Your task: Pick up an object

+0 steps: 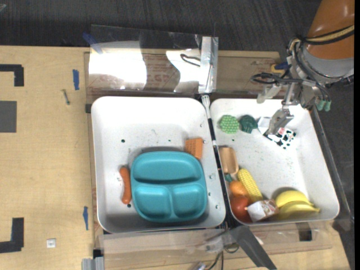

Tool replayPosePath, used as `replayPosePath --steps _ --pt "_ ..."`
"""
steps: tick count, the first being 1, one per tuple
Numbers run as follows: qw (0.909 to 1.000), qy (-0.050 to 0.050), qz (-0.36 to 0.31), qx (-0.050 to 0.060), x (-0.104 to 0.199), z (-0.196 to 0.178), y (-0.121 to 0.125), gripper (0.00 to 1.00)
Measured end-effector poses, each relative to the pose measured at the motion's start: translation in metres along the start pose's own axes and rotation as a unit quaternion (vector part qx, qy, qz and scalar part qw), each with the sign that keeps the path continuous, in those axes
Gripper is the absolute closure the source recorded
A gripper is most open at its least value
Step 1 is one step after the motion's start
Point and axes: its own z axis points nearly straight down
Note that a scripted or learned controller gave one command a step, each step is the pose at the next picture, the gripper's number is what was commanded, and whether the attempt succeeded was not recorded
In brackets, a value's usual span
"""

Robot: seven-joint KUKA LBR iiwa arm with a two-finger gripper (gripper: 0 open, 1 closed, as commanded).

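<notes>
My gripper (pixel 278 125) hangs over the back of the right bin (pixel 315 167), just above a small white piece with black and red marks (pixel 285 138). Left of it lie a light green knobbly toy (pixel 229 124) and a darker green one (pixel 248 124). Nothing can be seen held in the gripper. Along the bin's left side lie a tan bread-like piece (pixel 228 159), a yellow corn cob (pixel 249 183) and a red-orange round fruit (pixel 239 204). A white carton (pixel 261 210) and a yellow banana (pixel 293 201) rest at the front.
The left bin (pixel 112 117) holds a teal divided plate (pixel 167 185), an orange sausage-shaped toy (pixel 126 184) at its left and an orange block (pixel 194 147) at its back right. A taped divider (pixel 207 66) stands behind the bins. The arm's orange band (pixel 337 10) is at the top right.
</notes>
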Motion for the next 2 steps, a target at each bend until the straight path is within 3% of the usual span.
replayPosePath --steps 1,2 --pt "1.0 0.006 0.006 -0.001 0.019 0.129 -0.052 0.0" --pt "0.9831 0.002 -0.183 -0.001 0.013 0.177 -0.099 0.0"
